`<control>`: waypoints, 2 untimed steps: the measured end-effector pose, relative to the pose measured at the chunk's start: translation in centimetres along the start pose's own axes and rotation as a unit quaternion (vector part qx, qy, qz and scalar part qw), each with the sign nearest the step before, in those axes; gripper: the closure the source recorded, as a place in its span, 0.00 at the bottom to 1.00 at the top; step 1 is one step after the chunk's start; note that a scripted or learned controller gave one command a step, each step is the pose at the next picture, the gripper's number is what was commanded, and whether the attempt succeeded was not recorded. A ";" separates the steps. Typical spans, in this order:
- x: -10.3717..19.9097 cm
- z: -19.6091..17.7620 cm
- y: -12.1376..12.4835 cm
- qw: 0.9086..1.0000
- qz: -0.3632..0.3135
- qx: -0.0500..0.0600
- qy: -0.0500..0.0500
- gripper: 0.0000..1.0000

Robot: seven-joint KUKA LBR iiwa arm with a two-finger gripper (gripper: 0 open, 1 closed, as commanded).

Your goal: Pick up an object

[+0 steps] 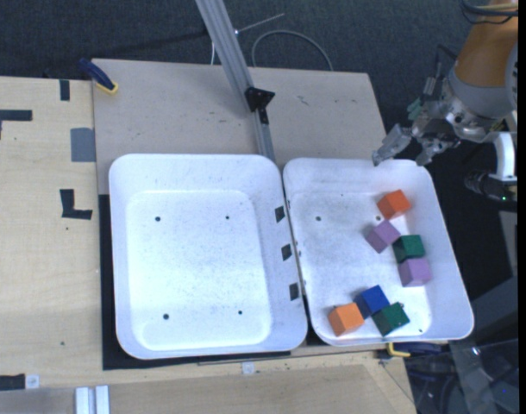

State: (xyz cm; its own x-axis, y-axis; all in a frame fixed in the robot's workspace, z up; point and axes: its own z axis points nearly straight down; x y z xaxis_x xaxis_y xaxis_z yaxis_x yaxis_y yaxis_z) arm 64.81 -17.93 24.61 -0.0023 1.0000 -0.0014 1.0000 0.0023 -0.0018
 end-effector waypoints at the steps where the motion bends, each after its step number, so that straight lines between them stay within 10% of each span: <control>1: 3.6 6.5 -1.6 1.000 0.000 0.003 0.002 0.00; 2: 4.4 8.0 -7.8 1.000 0.001 0.003 0.001 0.00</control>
